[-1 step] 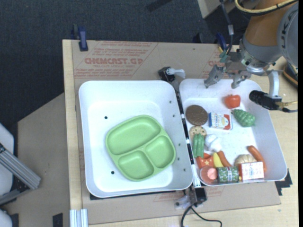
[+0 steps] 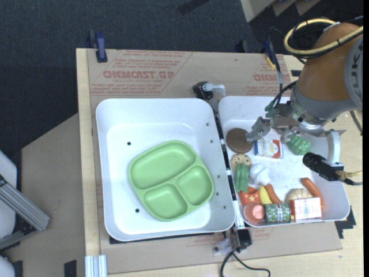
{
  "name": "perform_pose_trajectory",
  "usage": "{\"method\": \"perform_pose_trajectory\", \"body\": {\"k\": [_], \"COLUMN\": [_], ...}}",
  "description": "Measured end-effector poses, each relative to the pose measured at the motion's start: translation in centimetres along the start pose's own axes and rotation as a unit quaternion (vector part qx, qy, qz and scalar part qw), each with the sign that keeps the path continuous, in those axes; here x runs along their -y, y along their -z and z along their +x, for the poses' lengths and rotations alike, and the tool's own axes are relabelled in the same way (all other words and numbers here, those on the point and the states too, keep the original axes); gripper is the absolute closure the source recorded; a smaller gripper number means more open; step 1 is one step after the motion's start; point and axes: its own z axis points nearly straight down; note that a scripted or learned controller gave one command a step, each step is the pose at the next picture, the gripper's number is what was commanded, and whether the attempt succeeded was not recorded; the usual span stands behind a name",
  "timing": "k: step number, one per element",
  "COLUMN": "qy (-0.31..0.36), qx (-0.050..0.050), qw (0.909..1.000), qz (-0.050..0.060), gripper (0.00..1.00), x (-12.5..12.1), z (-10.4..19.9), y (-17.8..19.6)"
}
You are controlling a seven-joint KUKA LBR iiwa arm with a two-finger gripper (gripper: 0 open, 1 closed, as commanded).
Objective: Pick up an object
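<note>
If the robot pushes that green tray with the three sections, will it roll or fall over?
Probably neither. The green tray lies flat and wide in the left bin, so it would likely slide, not roll or tip. It looks like molded plastic, so probably stiff and light. Its smooth, low rim may be slippery to pinch.

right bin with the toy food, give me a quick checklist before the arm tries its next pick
1. Gripper over the right white bin: ok.
2. Thing between the fingers: cannot tell.
3. Targets close by, the round brown disc and the small white carton with red print: ok.
4. Room around targets: not ok, toy food lies crowded along the lower edge.
5. Green three-compartment plate in the left white bin, out of the way: ok.
</note>
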Motion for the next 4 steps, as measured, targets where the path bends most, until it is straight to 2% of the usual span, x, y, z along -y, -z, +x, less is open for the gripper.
{"method": "perform_pose_trajectory", "body": {"k": [1,2,3,4], "qy": [-0.004,0.003,0.001,0.005], "qx": [0.005,0.002,0.001,0.0], "qw": [1.0,1.0,1.0,1.0], "qz": [-0.007,-0.006,-0.002,-0.005], "gripper": [0.0,0.0,0.0,0.0], "x": [-1.9,-8.2,-8.9,-10.8], "z": [-14.1,-10.7,-12.7,-5.1], "y": [-1.5,-4.7,-11.6,-11.1]}}
